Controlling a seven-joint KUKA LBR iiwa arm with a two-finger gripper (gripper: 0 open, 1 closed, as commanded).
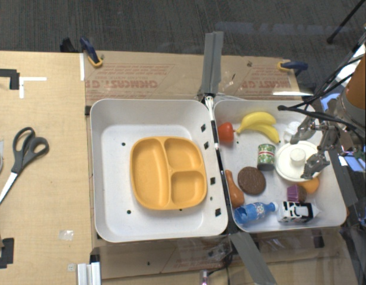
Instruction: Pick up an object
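two fingers (pixel 316 159) of gripper (pixel 310 153) spread apart, grasping nothing, straddling white round lid (pixel 295 161) just beneath and between. looks light, stiff, smooth, likely slippery; best pinched across raised centre knob or rim.

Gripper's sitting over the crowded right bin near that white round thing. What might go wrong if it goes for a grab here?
1. The gripper hangs at the rim of the white round object, which looks wide and smooth; the fingers may slide off.
2. The orange item and purple item lie tight against that object, so a descent could knock them or pinch the wrong one.
3. The green can stands close by and might tip if nudged.
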